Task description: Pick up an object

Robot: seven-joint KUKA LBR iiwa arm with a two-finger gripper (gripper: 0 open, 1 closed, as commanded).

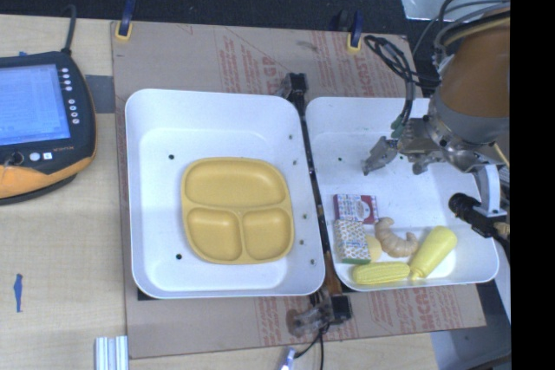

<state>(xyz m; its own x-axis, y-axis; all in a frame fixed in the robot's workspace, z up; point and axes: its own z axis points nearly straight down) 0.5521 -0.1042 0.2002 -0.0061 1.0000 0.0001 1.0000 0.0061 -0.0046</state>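
Two shallow, smooth white bins sat side by side on brown cardboard. The left bin [147,186] held a matte yellow divided plate [236,209] with rounded corners and three compartments, lying flat near the middle with bare floor all round it. In the right bin [347,126], the objects crowded the near edge: a small printed packet [354,208], a patterned pouch [351,239] just below it, a knobbly ginger-like piece [395,240], and two plastic corn cobs [381,275] [433,252] (one lying along the rim, one tilted beside it). The far half of that bin's floor was open. The gripper [399,159] hung above that open stretch, apart from the objects, its fingers spread and holding nothing.
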